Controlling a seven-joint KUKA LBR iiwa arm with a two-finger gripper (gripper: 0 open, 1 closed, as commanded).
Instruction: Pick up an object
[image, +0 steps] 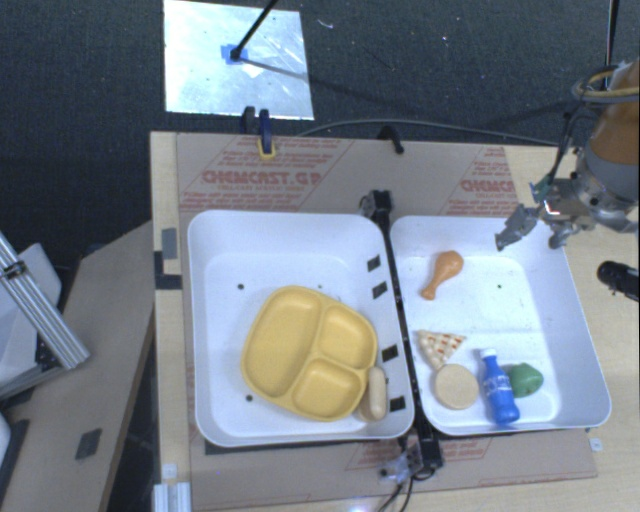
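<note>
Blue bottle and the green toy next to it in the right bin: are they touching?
Touching. The camera view shows the blue bottle lying with its side against the green toy, and no white bin floor shows between them.

We see grey two-finger gripper (541, 229) open above right white bin (570, 300) | orange plastic drumstick (443, 272) left of jaws, apart | blue bottle (497, 386) well below.

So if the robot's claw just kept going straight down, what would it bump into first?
Probably the bare white floor of the right bin near its far right corner. The gripper, fingers spread, hangs over that spot. The toy chicken drumstick lies off to the side, though depth is unclear.
</note>
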